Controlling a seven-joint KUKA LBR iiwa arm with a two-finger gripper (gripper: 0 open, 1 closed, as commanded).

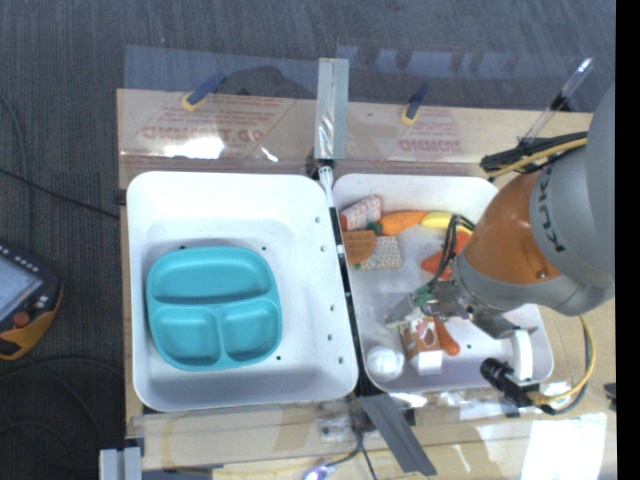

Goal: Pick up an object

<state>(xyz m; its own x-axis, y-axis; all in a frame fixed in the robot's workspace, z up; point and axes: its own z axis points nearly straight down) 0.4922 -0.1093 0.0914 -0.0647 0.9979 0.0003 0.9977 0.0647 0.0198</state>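
Observation:
My gripper (422, 313) is low in the right bin (520, 368), coming down from the grey arm with the orange band. Right beneath it lies a small brown and red packet (420, 336), with a white cube (430, 361) and a white ball (383, 362) close by. Further back in the same bin lie an orange carrot (400, 221), a yellow banana (437, 220), a pink and white piece (362, 211), a tan waffle-like piece (379, 253) and a red piece (431, 263). The arm hides part of the bin's right side.
The left bin (200, 193) holds a teal divided plate (212, 305). A metal divider (330, 118) stands between the bins at the back. A handheld controller (22, 303) lies on the floor at the left.

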